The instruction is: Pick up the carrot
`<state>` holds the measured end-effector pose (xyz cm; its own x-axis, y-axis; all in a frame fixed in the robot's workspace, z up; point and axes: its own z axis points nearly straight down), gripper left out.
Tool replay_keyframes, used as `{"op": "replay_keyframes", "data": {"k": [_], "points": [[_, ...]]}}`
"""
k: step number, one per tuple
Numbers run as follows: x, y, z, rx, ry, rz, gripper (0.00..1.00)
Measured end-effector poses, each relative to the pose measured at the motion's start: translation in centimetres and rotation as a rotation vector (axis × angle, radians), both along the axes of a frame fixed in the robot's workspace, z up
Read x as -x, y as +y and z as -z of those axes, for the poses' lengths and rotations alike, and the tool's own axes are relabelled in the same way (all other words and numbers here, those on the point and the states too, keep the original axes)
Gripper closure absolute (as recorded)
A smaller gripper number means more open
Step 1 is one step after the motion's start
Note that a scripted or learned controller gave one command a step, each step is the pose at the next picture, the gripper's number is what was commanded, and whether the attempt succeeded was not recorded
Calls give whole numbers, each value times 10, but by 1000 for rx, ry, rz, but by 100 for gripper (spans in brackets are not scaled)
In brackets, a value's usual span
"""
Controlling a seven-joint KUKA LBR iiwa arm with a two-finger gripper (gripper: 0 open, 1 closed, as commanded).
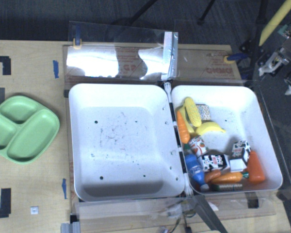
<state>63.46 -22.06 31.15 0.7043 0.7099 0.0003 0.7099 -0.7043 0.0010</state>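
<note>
Two bins side by side on the desk, a divided plate off to the left.

Taking the right bin (262,130) as landmark: the left bin (120,140) touches its left wall, and the divided plate (22,128) lies well beyond that on the desk (29,62). Inside the right bin, the corn cob (192,111) lies toward the back by the left wall, one carrot (183,127) just beside it along that wall, the bottle (194,169) nearer the front, and another carrot (255,168) at the front right corner.

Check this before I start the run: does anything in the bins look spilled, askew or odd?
Nothing looks spilled or damaged. The toys are just crowded against the left wall and front of the right white bin: a yellow corn cob, an orange carrot, a blue bottle and small cartons lie jumbled, some overlapping. The green divided plate sits on the bench.
</note>
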Motion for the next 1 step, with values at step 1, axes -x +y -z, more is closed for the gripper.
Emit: {"op": "replay_keyframes", "data": {"k": [1], "points": [[3, 27, -21, 0, -1, 330, 0]]}}
